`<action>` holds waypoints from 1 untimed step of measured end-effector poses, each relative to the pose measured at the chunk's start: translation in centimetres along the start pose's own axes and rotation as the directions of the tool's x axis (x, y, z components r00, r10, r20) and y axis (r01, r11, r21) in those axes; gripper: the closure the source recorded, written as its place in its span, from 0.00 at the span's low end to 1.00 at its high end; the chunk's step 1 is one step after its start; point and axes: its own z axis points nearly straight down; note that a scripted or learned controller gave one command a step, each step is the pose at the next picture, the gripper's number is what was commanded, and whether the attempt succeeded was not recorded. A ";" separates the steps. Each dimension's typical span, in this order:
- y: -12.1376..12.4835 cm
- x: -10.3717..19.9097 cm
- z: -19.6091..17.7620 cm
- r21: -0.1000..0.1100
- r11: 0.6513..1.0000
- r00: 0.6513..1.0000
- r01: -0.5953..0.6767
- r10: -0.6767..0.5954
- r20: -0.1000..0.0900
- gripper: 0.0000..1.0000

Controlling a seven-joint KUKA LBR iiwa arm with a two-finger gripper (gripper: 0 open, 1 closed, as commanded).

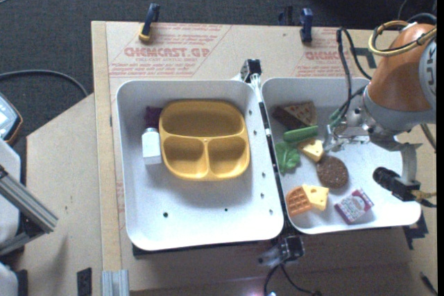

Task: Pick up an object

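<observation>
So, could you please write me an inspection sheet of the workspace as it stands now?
Surface: two white bins, left bin and right bin, on a board.
Job's things: right bin holds a chocolate wedge, green bean, leaf, cheese, brown patty, waffle, red packet.
Clutter: left bin holds a yellow divided plate, white bottle, purple item.
Grippers: gripper low over the right bin, beside the cheese.
Cables: black cables by the arm.
Surroundings: dark carpet, clamps.

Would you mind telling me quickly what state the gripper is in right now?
Gripper: over the right bin, next to the yellow cheese wedge; open or closed cannot be told, nor whether it holds anything.
</observation>
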 end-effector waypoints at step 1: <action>0.7 -0.1 -6.2 -0.001 1.000 1.000 0.001 -0.001 0.000 1.00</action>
